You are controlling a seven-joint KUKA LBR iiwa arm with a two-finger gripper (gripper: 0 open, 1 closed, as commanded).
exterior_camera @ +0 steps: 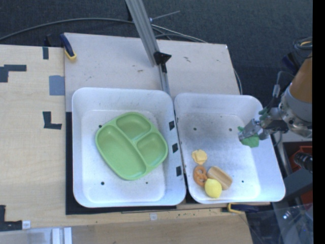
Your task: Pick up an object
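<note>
The right-hand bin (264,184) has its front rim closest to where I stand, and a small heap of toy food sits just inside it: a tan bread-like piece (219,176), a yellow lemon (213,188), a little orange pretzel (200,174) and a pale yellow scrap (199,156), all touching or just beside one another. The left bin (81,136) carries a green divided plate (132,145) lying flat. Over the right bin's far-right side the tool (250,134) is pinching a small green object (251,141), which hangs at its tips just above the bin wall. To my eye the pick is already made, so the job now is a straight, slow lift, keeping that thin pinch steady and clear of the rim; the green piece looks small enough to slip. The pale wooden surface (30,151) has dark tape marks, a metal pole (143,24) slants across the back, and cables trail over dark carpet (254,14).
</note>
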